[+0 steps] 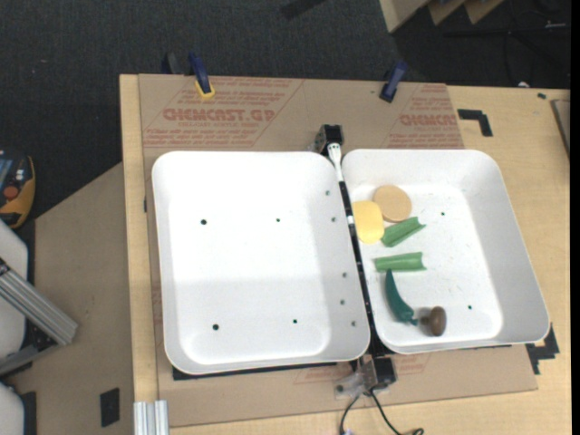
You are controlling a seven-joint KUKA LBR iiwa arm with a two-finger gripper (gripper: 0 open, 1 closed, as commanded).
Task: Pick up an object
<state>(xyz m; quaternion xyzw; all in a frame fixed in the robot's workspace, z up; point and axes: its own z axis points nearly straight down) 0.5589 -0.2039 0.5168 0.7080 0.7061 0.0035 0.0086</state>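
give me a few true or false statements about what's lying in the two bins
1. All the objects lie in the right bin. True.
2. The tan disc touches the yellow piece. True.
3. The teal curved piece lies in the left bin. False: it lies in the right bin, near the front edge.
4. The brown lump lies at the far end, beside the tan disc. False: it lies at the near end, by the teal piece.
5. Two green sticks lie between the yellow piece and the teal piece. True.
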